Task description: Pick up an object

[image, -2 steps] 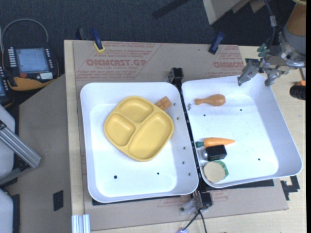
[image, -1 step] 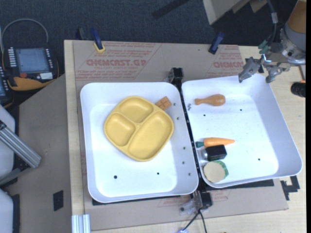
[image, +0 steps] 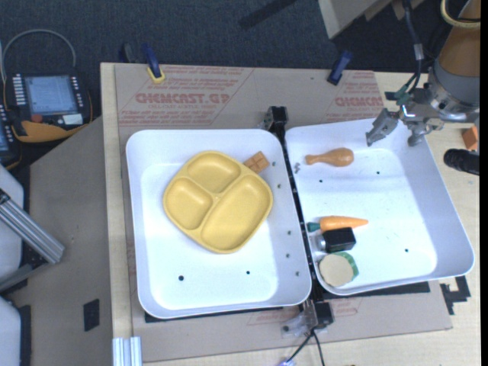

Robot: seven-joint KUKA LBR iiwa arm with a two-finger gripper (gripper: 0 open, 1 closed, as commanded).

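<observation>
Lying nearest, a round cream-and-green lid (image: 338,269) is touching a black block (image: 338,240); far right, the robot's jaws (image: 397,130) are hanging spread, gripping nothing.

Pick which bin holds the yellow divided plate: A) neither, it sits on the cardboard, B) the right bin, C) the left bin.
C: the yellow divided plate lies inside the left bin, while the right bin holds the carrot and other small items.

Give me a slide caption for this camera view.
Arm's open hand hovers over right bin near drumstick; yellow plate in left bin.
</observation>
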